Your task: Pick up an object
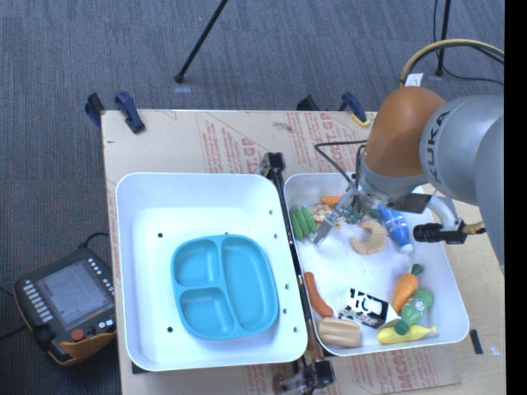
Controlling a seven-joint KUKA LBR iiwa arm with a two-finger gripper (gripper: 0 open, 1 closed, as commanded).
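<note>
I am looking down at the worktop point(206, 134) from above. Nearest to me, at the near edge of the right bin point(455, 299), a bread roll point(340, 332) is lying in the near left corner. Just beside it a black and white toy point(365, 307) is sitting, and a yellow banana point(405, 333) is lying toward the near right corner. A green bottle point(415, 305) is touching the banana, and an orange carrot point(404, 289) is leaning just behind the bottle. A red sausage point(318, 295) is lying along the left wall of this bin.

In the left bin point(140, 220) a blue plate point(224, 285) with three parts is sitting near the middle.

Farther back in the right bin, the tool point(328, 225) is hanging low over the far left part. Its two fingers are spread apart and nothing is sitting between them. A green pea pod point(303, 221) is lying just left of the tool, near the left wall. A tan ring cookie point(369, 239) is resting just right of the tool, and a blue bottle point(394, 227) is lying beside that.

The grey arm point(461, 151) with its orange band point(403, 134) is reaching in from the right, over the far right corner of the bin.

At the far edge of the worktop, blue clamps point(129, 111) are gripping the board. A control pad point(67, 303) is sitting on the floor to the left.
</note>
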